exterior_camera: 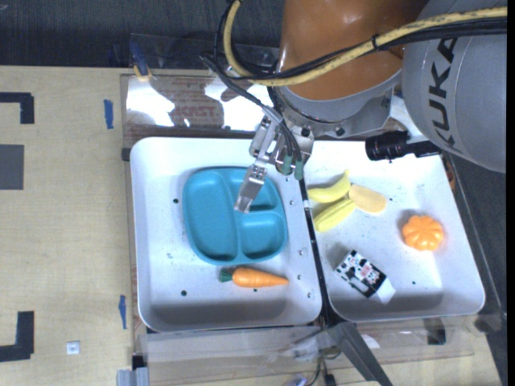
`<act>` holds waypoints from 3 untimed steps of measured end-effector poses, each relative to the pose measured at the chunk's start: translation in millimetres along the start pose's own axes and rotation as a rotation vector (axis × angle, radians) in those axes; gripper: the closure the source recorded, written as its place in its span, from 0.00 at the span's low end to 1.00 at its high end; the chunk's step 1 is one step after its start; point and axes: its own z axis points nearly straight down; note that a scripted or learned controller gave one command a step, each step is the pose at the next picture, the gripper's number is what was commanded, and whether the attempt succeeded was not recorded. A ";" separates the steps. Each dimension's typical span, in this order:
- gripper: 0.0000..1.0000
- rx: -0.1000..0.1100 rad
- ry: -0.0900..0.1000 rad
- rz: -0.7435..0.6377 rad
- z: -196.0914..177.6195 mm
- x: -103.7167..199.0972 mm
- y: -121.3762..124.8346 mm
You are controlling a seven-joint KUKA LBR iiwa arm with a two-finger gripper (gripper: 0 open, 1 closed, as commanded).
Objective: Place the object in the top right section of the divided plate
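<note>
Fingers of the gripper (251, 190) were seen hanging over the blue divided plate (211, 215) in the left bin (153, 215), nearly closed with nothing between them. A carrot (256, 278) was left just below the plate; bananas (331, 201) and a pumpkin (423, 232) were left in the right bin (451, 288).

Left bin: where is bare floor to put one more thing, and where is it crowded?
In the left bin, bare floor lies left of the blue plate and in the front left corner, left of the carrot. It is crowded at the plate's right side, where the gripper hangs, and in front, where the carrot lies close to the plate's edge.
</note>
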 end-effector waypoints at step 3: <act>1.00 0.010 0.018 -0.386 223.2 73.6 22.9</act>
